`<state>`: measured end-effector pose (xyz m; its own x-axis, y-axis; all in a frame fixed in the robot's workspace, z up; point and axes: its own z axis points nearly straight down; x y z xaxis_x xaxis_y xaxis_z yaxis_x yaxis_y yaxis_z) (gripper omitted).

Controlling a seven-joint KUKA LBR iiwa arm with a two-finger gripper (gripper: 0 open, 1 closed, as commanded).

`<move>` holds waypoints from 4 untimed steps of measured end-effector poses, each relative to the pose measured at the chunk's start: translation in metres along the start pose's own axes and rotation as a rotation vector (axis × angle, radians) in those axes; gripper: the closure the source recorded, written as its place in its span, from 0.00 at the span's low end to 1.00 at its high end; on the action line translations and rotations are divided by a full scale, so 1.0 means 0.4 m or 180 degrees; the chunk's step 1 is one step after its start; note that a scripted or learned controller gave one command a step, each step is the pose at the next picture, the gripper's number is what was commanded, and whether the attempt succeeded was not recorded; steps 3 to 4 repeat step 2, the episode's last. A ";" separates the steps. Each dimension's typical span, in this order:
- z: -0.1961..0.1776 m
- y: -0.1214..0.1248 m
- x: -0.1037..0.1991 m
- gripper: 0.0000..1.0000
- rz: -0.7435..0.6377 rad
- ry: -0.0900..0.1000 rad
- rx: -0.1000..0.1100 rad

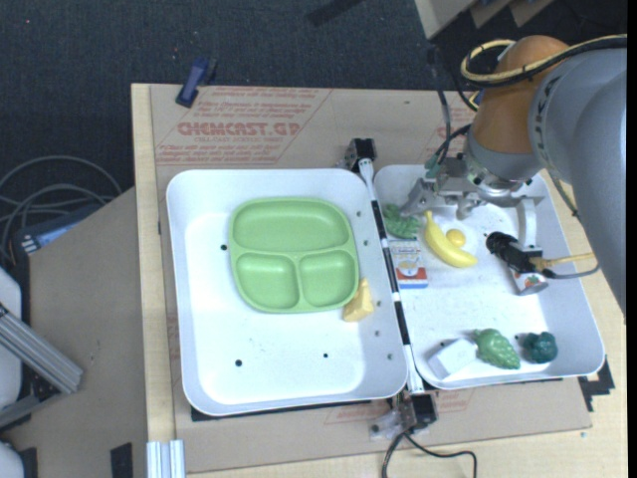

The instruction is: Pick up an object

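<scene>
Gripper (450,195) low over right bin (572,307), can't tell its state. Banana (448,244) just below it, green leafy toy (401,223) beside, to its left. Further left, green divided plate (295,253) in left bin (199,297).

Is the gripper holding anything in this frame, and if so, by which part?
It cannot be told. The gripper hangs low over the right bin, just above the banana, but nothing visibly sits within it.

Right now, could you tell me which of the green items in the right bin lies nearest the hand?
The flat green piece by the divider, touching the yellow banana's left end; the two other green items sit at the bin's front.
</scene>
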<state>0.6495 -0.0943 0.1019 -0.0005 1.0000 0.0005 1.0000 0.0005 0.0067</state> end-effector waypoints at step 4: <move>0.014 -0.090 -0.040 1.00 0.0006 -0.0009 0.0006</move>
